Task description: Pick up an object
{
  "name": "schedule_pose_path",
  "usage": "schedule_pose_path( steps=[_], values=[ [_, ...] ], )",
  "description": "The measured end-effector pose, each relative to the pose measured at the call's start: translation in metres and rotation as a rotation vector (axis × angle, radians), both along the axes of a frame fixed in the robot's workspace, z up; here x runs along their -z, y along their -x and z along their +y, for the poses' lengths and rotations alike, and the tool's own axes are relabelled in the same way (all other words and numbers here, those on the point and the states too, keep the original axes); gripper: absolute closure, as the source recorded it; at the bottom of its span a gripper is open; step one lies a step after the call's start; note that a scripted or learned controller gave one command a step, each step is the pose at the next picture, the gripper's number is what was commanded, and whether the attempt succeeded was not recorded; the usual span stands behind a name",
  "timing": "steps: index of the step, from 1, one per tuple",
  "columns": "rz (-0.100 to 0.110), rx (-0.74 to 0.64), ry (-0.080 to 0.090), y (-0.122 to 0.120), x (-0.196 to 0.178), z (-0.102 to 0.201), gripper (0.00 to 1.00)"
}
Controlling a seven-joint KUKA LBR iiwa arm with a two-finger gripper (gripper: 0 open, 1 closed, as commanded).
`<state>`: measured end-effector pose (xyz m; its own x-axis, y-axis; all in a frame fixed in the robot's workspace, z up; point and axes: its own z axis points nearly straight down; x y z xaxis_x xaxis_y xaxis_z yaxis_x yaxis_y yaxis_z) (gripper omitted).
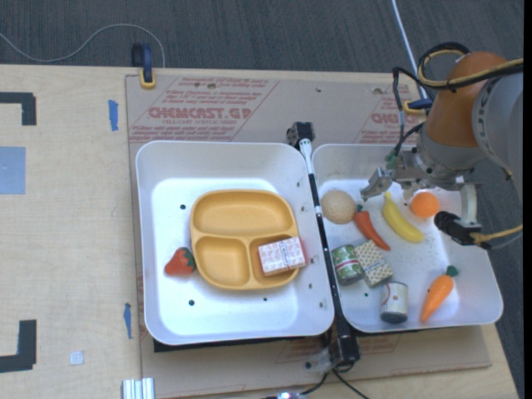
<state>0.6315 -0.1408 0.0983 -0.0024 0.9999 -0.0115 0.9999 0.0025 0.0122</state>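
Observation:
The right bin holds a beige ball, a small red-orange carrot, a yellow banana, an orange, a green can, a checkered box, a grey can and a larger carrot. My gripper hangs over the bin's back part, just above the banana's upper end and to the right of the beige ball. Nothing shows in its grasp. The arm's wrist covers the bin's back right corner.
The left bin holds a yellow divided tray with a pink patterned box in its lower right compartment, and a strawberry beside the tray's left edge. A black clamp sits at the back between the bins.

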Motion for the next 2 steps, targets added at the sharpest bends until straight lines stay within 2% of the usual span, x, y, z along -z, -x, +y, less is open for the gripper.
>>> schedule_pose_path(
  steps=[1, 2],
  values=[
    [0.0, -0.002, 0.0, -0.0005, -0.0084, 0.001, 1.0],
    [0.001, -0.002, 0.0, -0.0004, -0.0081, 0.0009, 0.0]
  ],
)
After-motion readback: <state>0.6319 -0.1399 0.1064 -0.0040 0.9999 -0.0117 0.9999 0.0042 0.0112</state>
